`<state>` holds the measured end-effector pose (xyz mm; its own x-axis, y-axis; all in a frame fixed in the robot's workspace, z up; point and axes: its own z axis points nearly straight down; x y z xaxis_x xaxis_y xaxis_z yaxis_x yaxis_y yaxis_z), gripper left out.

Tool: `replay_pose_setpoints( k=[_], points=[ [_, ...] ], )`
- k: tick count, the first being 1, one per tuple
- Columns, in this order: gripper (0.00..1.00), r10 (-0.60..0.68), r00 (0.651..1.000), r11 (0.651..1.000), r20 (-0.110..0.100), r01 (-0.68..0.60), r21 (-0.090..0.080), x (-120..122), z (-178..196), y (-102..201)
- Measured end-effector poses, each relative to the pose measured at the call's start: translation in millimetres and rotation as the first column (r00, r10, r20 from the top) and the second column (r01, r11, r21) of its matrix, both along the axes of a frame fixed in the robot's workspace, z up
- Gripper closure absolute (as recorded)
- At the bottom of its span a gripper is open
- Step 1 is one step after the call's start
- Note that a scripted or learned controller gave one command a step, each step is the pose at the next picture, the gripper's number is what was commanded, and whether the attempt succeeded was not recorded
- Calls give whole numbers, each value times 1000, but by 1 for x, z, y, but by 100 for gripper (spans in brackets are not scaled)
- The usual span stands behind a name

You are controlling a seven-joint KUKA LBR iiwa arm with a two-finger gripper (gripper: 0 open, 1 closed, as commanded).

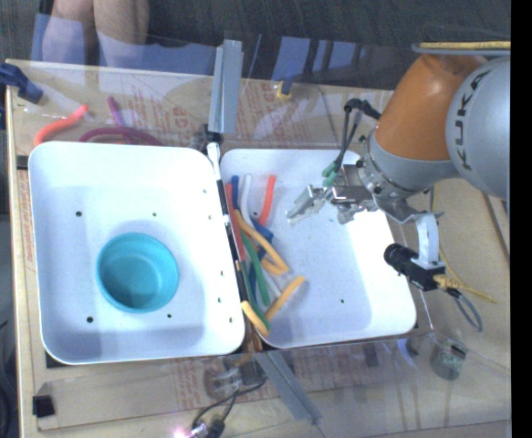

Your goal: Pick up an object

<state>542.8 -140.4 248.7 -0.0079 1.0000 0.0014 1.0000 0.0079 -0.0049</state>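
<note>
The gripper [304, 203] looks open and holds nothing, I think. It should move left and go down onto one colored stick [267, 199].

Left bin [56, 190]: white | bowl [138, 272]: turquoise | right bin [375, 290]: white | sticks [258, 249]: orange, yellow, green, blue, red, white noted | arm [448, 108]: grey, orange band | bench [156, 112]: tan, red print.
</note>
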Motion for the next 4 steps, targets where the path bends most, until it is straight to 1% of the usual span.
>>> replay_pose_setpoints(
  k=[1,2,3,4],
  points=[
    [0,101,995,995,7,-101,-2,-16,-142,-2],
    [100,106,994,994,3,-106,-4,-16,-133,-3],
    [0,106,994,994,4,-106,-4,-16,-133,-3],
    [100,113,994,994,3,-113,-7,-16,-124,-3]
  ],
)
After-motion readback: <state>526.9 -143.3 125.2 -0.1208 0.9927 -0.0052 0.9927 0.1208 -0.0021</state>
